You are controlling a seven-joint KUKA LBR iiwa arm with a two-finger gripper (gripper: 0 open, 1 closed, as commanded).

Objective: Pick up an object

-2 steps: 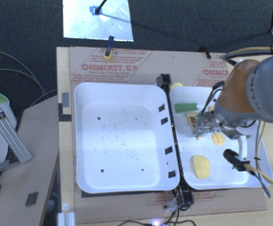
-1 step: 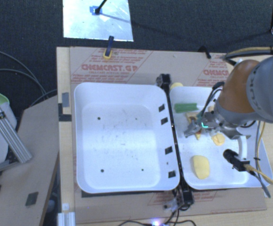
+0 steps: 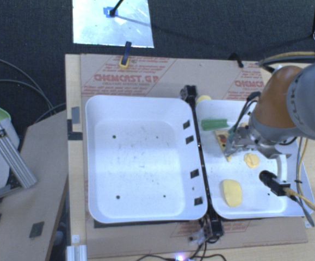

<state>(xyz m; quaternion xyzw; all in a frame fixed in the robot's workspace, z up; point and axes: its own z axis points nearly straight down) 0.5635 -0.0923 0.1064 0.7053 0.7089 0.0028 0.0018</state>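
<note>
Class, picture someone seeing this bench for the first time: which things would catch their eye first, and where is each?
The grey arm with its orange band dominates the right side, its gripper low over the right bin. In that bin lie a yellow oval object near the front, a smaller yellow piece beside the gripper and a green object further back. The big left bin fills the middle.

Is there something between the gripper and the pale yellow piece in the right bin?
Nothing visible. The gripper hangs low in the right bin, and the pale yellow piece lies just beside it on bare floor. The green piece lies farther back, out of the way.
</note>
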